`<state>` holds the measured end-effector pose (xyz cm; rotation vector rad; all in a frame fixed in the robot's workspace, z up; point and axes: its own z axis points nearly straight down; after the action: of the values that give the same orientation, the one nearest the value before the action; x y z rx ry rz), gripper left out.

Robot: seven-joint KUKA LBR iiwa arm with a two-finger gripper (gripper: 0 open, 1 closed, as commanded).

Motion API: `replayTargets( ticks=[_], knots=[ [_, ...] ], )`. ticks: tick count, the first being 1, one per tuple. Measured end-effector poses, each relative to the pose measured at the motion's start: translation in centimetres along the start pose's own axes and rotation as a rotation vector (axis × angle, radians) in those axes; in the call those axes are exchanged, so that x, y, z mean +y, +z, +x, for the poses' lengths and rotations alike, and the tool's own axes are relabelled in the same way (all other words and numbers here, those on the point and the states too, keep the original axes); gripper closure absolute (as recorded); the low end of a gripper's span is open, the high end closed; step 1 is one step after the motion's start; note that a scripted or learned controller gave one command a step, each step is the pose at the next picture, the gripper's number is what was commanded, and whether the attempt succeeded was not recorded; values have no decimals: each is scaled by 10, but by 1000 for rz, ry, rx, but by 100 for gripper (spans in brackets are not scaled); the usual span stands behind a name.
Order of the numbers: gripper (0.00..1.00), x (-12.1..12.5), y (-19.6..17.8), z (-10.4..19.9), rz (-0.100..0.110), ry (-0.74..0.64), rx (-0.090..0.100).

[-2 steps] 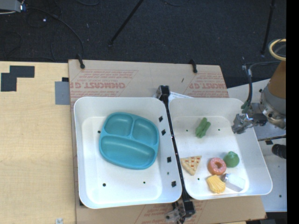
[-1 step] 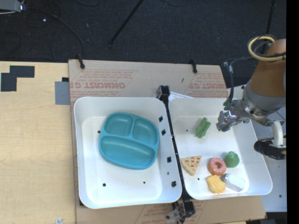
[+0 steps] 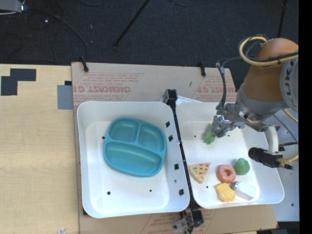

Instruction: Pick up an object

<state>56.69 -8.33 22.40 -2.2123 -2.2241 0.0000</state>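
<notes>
The end effector is poised over the right-hand shallow white bin, directly above a small green leafy toy; whether that toy is gripped cannot be told; a pink ringed doughnut lies near the bin's front, presumably awaiting selection.

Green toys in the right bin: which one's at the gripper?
The elongated green piece, upper left in the right bin, right at the gripper. The round green ball sits lower right, beside the pink donut.
</notes>
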Motion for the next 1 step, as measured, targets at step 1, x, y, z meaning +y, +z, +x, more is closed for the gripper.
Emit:
replayTargets(
  ticks=[1],
  knots=[
    [100, 0, -7, 49, 0, 0, -1]
  ],
)
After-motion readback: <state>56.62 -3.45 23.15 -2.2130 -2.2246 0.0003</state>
